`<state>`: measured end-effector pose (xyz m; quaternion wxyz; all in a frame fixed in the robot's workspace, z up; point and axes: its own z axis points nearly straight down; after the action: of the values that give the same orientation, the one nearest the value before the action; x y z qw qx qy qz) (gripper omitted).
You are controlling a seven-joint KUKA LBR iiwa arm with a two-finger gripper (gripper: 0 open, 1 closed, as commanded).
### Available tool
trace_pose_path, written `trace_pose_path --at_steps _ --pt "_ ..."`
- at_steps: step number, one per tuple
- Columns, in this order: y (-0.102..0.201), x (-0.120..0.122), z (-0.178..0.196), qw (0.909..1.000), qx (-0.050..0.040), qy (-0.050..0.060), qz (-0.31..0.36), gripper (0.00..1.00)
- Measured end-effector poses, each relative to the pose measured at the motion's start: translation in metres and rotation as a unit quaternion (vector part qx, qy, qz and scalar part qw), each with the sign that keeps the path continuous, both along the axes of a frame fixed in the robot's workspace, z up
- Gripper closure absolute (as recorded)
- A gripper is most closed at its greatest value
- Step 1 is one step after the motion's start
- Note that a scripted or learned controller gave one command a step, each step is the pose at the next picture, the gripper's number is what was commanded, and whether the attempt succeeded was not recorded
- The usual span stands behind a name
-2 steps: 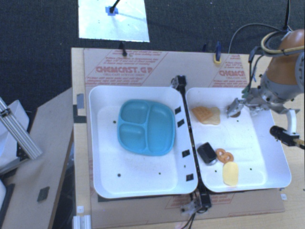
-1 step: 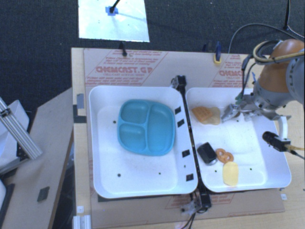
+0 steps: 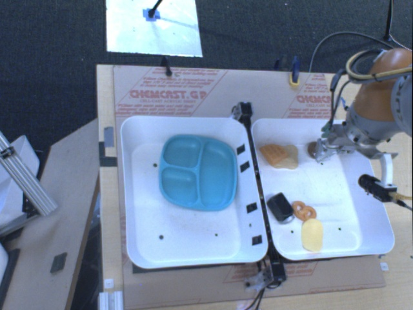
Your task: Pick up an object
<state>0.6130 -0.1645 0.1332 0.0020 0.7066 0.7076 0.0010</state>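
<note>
The right bin (image 3: 361, 234) holds several small objects. A tan waffle-like piece (image 3: 279, 155) lies near its far left corner. A black block (image 3: 280, 206), an orange pretzel (image 3: 301, 210) and a pale yellow piece (image 3: 312, 235) sit close together at the bin's near left. My gripper (image 3: 320, 150) hangs over the far part of the right bin, just right of the waffle piece and apart from it. I see nothing held in it.
A blue divided plate (image 3: 197, 172) lies in the middle of the left bin (image 3: 145, 237). A black divider strip (image 3: 253, 179) runs between the bins. The arm's grey and orange body (image 3: 381, 102) looms over the right bin's far right corner.
</note>
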Motion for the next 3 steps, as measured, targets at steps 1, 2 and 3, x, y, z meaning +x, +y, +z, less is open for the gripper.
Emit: trace_pose_path --at_steps 1,2,3 --pt "-0.006 -0.002 0.045 1.0000 0.0002 0.000 -0.001 1.00" --pt "-0.006 -0.001 0.089 1.0000 0.0000 -0.001 0.001 1.00" --pt "-0.006 0.000 0.142 1.0000 -0.0001 0.000 0.002 1.00"
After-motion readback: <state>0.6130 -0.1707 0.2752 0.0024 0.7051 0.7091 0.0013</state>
